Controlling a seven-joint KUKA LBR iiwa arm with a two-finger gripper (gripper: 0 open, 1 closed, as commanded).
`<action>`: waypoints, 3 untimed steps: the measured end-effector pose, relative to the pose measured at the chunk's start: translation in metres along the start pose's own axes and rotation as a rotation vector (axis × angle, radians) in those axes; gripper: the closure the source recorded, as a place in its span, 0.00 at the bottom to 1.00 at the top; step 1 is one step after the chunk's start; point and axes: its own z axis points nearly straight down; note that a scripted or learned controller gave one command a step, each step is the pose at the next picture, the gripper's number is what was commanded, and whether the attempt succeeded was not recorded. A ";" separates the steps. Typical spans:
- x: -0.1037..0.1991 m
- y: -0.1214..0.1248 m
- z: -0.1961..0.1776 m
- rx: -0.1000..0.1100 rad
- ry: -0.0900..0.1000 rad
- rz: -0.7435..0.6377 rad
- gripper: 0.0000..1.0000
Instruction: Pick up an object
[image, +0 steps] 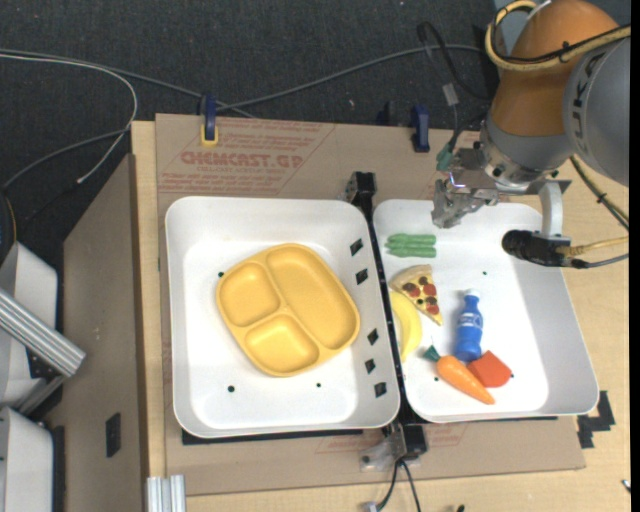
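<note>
We see the gripper (452, 212) hanging over the far end of the right bin (560, 340), just above and to the right of the green bean pod (411, 244). Whether it is open or closed we cannot tell from this angle, and nothing shows in its grasp.

The nearest candidate for picking is that green pod, lying flat on the bin floor, long side running left to right. We judge it a light, stiff plastic toy, thin and low, so the hold should come across its narrow width near the middle; a shallow approach may simply slide it along the smooth white floor.

Further along the same bin lie the pizza slice (420, 294), flat and probably hard to get under, and the blue bottle (469, 326), on its side and round, so likely to roll unless taken across its body. The banana (405, 325) lies against the bin's left wall, leaving little room on that side. The carrot (463, 378) and the red-orange block (491, 370) touch each other at the near end, so a grasp there risks catching both.

The left bin (195, 330) holds a yellow divided plate (287, 308), wide and shallow, with its rim the only place to grip
</note>
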 end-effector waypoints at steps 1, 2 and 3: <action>0.052 -0.020 0.006 0.000 0.000 -0.001 1.00; 0.094 -0.048 0.015 0.000 -0.001 0.002 1.00; 0.136 -0.075 -0.003 -0.001 0.000 -0.001 1.00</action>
